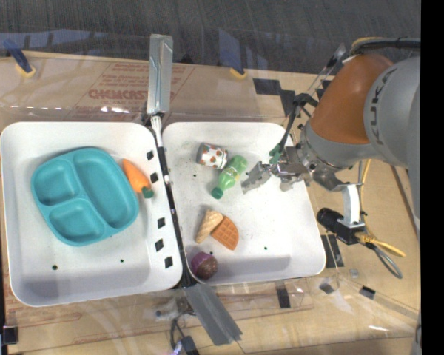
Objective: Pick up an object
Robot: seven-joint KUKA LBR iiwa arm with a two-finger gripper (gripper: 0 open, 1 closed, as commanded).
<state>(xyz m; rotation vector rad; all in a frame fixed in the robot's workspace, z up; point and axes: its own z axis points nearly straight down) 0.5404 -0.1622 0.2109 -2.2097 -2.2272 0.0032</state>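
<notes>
My gripper [256, 178] hangs over the right bin [281, 235], just right of a green bottle [229, 174] lying tilted near the bin's middle. Nothing shows between its fingers. A small patterned can [212, 155] lies up-left of the bottle. A tan wedge and orange waffle-like piece [217, 229] rest lower in the bin. A dark purple round fruit [203, 264] sits at the bin's near-left corner.
The left bin [74, 272] holds a teal divided plate [83, 194] with a carrot [137, 177] at its right edge. A raised divider with black clips separates the bins. The right bin's lower right floor is bare.
</notes>
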